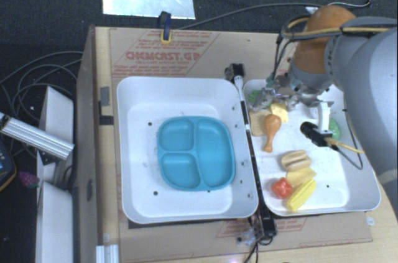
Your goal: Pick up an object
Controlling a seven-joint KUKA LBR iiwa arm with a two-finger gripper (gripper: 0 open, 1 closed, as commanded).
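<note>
Left bin holds a blue divided plate. Right bin holds toy foods: a drumstick, a hot dog, a tomato and a corn cob. The gripper sits low at this bin's far end, just above the drumstick; whether it is grasping anything cannot be told.

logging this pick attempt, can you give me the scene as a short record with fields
left bin: holds a blue three-compartment plastic tray
right bin: toy food
toy items: tan drumstick, hot dog bun, red tomato, yellow corn cob
arm: grey with an orange band, over the far end of the right bin
gripper: low by the drumstick, grasp unclear
</note>
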